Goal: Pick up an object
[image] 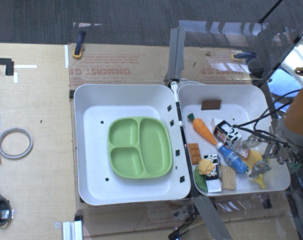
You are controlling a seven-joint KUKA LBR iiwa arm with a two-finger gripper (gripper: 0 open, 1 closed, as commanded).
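Basically parked low over the right bin's [256, 91] right edge: gripper [264, 159], can't tell its grip. Blue bottle [232, 159] and carrot [205, 130] lying just beside. Green tray [140, 147] in left bin [86, 134].

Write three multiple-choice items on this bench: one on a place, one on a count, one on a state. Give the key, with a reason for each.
1. Where is the green divided plate?
A. in the left bin
B. in the right bin
C. on the wooden bench outside the bins

2. How many compartments does the plate have?
A. two
B. three
C. five

3. How does the carrot lie?
A. standing upright
B. flat on the floor of the right bin
C. resting on the plate

Key: 1 A, as the plate sits on the floor of the left bin. 2 B, as its ridges mark off two smaller sections on the left and one long one on the right. 3 B, as the carrot lies lengthwise among the clutter in the right bin.
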